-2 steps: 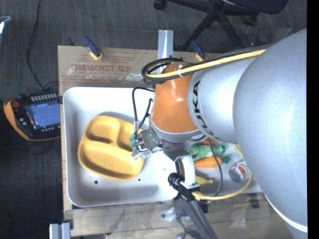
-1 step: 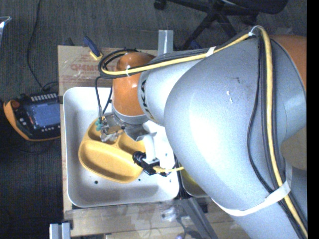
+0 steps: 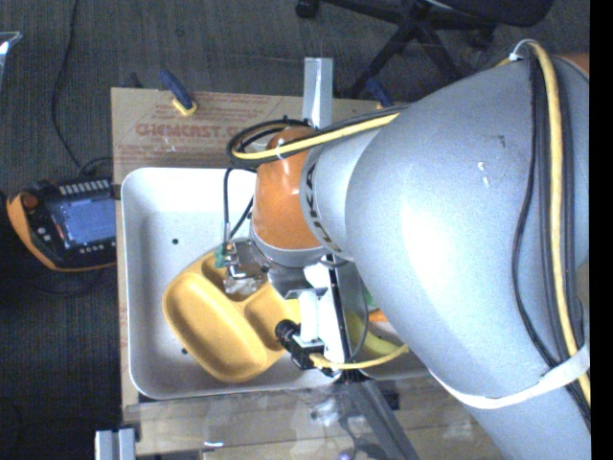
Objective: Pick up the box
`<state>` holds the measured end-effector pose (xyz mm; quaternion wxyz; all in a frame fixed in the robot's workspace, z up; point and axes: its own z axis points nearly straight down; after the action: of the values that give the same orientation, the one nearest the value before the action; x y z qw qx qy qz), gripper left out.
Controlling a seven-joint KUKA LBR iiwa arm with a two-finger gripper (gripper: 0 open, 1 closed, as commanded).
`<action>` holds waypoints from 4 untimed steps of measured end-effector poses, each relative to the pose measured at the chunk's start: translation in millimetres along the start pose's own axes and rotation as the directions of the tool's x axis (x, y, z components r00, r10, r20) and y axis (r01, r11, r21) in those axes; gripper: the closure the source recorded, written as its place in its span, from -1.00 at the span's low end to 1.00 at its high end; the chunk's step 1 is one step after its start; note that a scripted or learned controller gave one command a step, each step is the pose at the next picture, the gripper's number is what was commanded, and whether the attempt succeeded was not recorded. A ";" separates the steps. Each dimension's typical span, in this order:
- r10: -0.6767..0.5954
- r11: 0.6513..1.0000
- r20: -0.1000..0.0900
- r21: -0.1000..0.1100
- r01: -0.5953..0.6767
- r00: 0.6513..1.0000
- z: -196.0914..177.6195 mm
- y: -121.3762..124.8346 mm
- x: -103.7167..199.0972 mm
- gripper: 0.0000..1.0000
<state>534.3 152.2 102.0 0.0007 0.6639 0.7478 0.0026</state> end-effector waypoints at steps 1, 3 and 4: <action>0.117 0.993 0.003 -0.015 -0.117 0.993 -16.6 -25.7 13.9 1.00; -0.239 0.971 0.004 0.007 0.239 0.971 -144.0 -41.5 72.9 1.00; -0.160 0.987 0.005 0.010 0.160 0.987 -81.9 -42.4 78.6 1.00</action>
<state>482.5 224.9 183.8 -0.0003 0.6018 0.7986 -0.0030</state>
